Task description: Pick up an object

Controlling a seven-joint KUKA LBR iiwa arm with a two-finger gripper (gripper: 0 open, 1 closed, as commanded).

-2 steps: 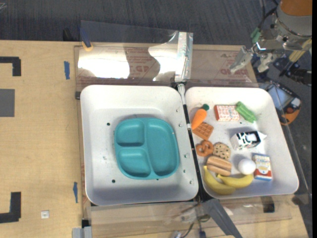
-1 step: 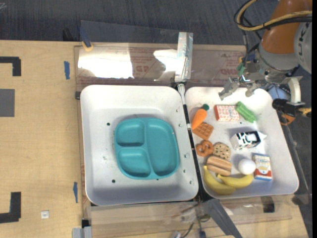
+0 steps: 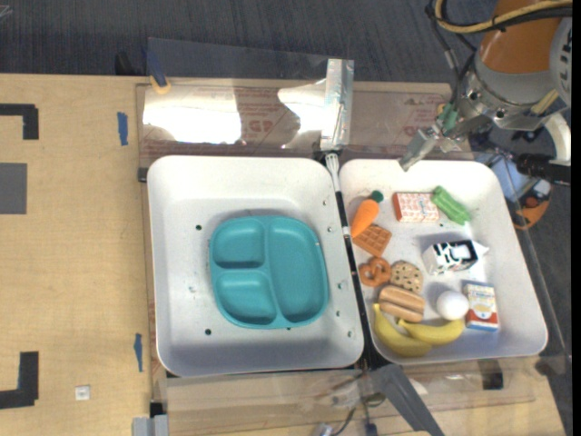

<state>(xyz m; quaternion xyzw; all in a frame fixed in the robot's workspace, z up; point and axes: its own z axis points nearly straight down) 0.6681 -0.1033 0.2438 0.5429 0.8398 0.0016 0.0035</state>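
Note:
The right bin (image 3: 517,243) holds several toy foods: a carrot (image 3: 363,214), a waffle (image 3: 372,240), a pretzel (image 3: 372,271), a cookie (image 3: 406,275), a hot dog (image 3: 401,301), a banana (image 3: 419,334), a white egg (image 3: 449,305), a small carton (image 3: 481,304), a black-and-white piece (image 3: 451,256), a red-and-white box (image 3: 416,207) and a green piece (image 3: 451,204). My gripper (image 3: 425,145) hangs over the bin's far rim, above and behind the box, touching none of them.
The left bin (image 3: 172,243) carries a teal divided plate (image 3: 270,271). A clear plastic sheet and a metal bracket (image 3: 338,98) stand behind the bins. The arm's orange-banded wrist (image 3: 522,53) and its cables fill the upper right corner.

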